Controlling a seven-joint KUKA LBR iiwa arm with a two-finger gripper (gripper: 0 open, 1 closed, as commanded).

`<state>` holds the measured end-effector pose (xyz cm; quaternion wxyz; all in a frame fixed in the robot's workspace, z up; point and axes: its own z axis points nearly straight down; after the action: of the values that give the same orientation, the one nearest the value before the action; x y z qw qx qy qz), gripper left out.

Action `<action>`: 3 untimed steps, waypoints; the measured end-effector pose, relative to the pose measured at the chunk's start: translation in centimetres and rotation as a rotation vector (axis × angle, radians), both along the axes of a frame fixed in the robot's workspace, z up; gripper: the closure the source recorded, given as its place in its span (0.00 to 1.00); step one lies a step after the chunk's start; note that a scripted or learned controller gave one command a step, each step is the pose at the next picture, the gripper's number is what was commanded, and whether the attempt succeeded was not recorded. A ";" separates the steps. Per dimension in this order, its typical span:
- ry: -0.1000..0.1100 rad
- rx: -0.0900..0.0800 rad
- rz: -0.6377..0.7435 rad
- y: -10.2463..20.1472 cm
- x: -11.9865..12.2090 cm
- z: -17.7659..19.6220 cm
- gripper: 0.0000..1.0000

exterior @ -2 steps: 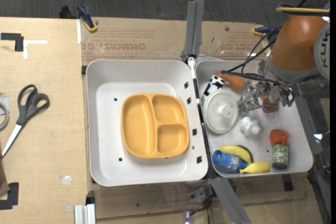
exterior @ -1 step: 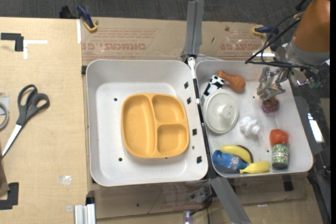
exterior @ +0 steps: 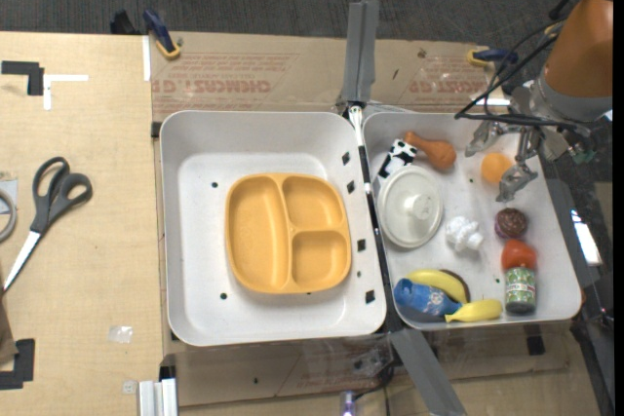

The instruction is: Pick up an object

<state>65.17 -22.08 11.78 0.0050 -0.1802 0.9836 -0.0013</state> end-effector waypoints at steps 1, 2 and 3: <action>-0.006 -0.001 -0.082 -0.1 -6.6 -1.8 0.00; 0.004 0.002 -0.162 4.8 -14.3 -2.5 0.00; 0.006 0.002 -0.186 9.4 -16.6 -2.5 0.00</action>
<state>48.59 -12.65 9.25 0.0020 -0.0881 0.9961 -0.0003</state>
